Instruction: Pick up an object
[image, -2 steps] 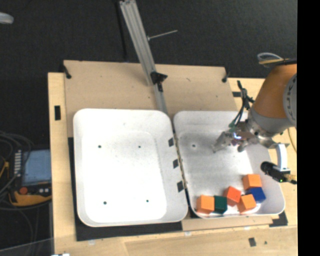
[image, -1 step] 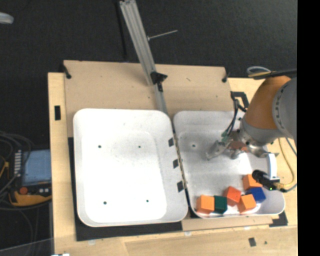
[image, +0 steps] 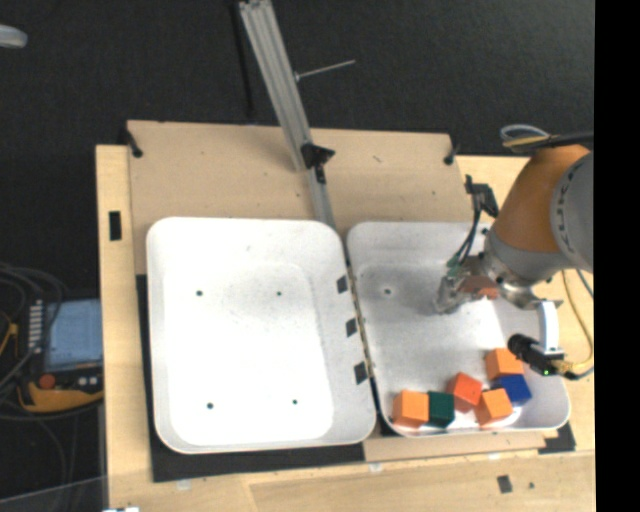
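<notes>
Pale desk (image: 250, 170) carries two white bins. My jaws (image: 452, 296) hang low over bare floor in the right bin (image: 400, 260); whether they are parted or hold anything, I cannot tell. Nearest, toward the front, sit orange blocks (image: 467, 388) and a blue block (image: 513, 388), then a green block (image: 441, 407) further on. Closing here risks gripping nothing, since the blocks lie well apart from me.
</notes>
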